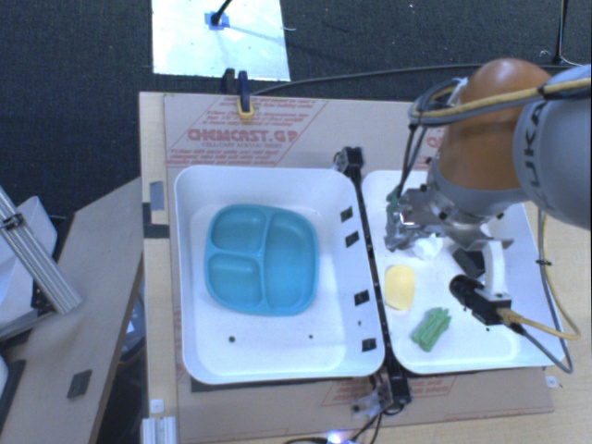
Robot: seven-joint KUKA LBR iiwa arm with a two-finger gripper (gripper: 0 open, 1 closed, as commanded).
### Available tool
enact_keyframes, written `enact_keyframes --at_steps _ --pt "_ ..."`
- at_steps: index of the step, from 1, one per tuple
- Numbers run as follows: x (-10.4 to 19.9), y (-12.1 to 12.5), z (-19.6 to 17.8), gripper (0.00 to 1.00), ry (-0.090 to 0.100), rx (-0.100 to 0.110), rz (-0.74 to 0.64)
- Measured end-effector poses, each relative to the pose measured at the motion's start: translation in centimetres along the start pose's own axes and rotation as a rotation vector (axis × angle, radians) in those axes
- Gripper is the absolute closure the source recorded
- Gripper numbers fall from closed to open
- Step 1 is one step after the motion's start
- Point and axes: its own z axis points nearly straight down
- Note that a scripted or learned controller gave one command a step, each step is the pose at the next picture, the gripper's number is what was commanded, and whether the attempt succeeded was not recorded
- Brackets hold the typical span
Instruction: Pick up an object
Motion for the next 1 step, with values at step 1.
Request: enact_keyframes --at_steps 1 --pt "5.97 0.76 1.65 1.0 0.0 0.0 -0.001"
